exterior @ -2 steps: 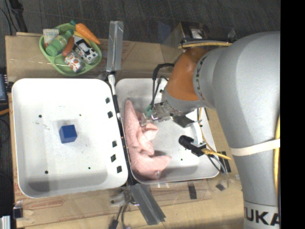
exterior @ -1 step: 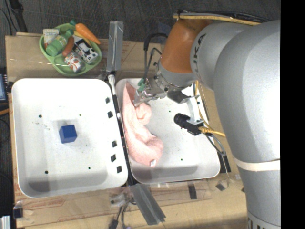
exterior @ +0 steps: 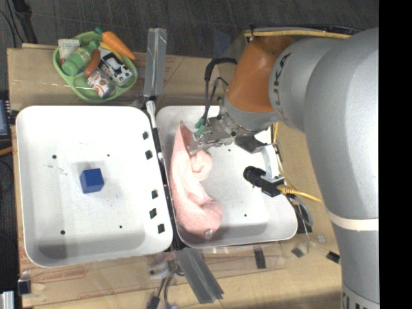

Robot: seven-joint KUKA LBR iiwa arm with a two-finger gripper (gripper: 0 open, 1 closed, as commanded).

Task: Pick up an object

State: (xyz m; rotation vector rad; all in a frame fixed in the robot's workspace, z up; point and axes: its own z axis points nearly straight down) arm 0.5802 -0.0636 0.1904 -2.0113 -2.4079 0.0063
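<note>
A pink cloth (exterior: 193, 192) lies stretched along the left side of the right bin (exterior: 257, 227), bunched at its near end. My gripper (exterior: 198, 140) is at the cloth's upper part, with its fingertips closed on a fold of the fabric that rises up to them. The grey arm with its orange band (exterior: 257, 76) comes in from the right and covers the bin's far right corner. A small blue cube (exterior: 92, 179) sits alone in the left bin (exterior: 38, 237), well away from the gripper.
A green bowl (exterior: 77, 89) of toy food and small packets stands on the bench beyond the left bin. A black fitting with a yellow cable (exterior: 261, 179) hangs over the right bin's right side. A grey divider bar (exterior: 154, 63) runs between the bins.
</note>
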